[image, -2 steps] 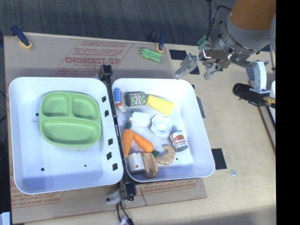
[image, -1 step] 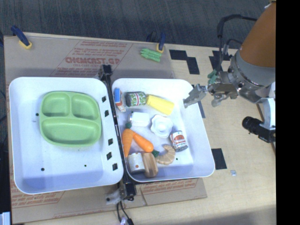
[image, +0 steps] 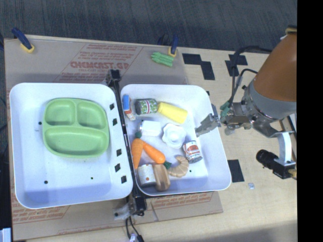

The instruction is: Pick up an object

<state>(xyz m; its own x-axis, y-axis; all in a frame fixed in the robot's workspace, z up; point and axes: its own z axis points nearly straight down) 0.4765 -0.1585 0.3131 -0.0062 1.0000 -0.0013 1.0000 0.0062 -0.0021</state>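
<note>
The right bin (image: pixel 216 158) holds a jumble of objects. A yellow block (image: pixel 174 112) and a green-labelled jar (image: pixel 146 106) lie at its back. A white cup (image: pixel 173 134) and a white block (image: pixel 150 128) sit in the middle. A small red-labelled can (image: pixel 192 151) stands near the right wall. Two orange carrots (image: pixel 153 153) lie toward the front, next to a tan pastry (image: pixel 178 167), a wooden block (image: pixel 161 177) and a silver can (image: pixel 146 174). My gripper (image: pixel 203 126) hangs over the bin's right edge, just right of the white cup and above the small can, with nothing seen in it.
The left bin (image: pixel 25 185) holds a green divided plate (image: pixel 76 126). A blue and red tube (image: pixel 126 107) lies along the right bin's left wall. A green object (image: pixel 162 59) rests on the cardboard behind the bins. The arm's orange band (image: pixel 280 67) looms at the right.
</note>
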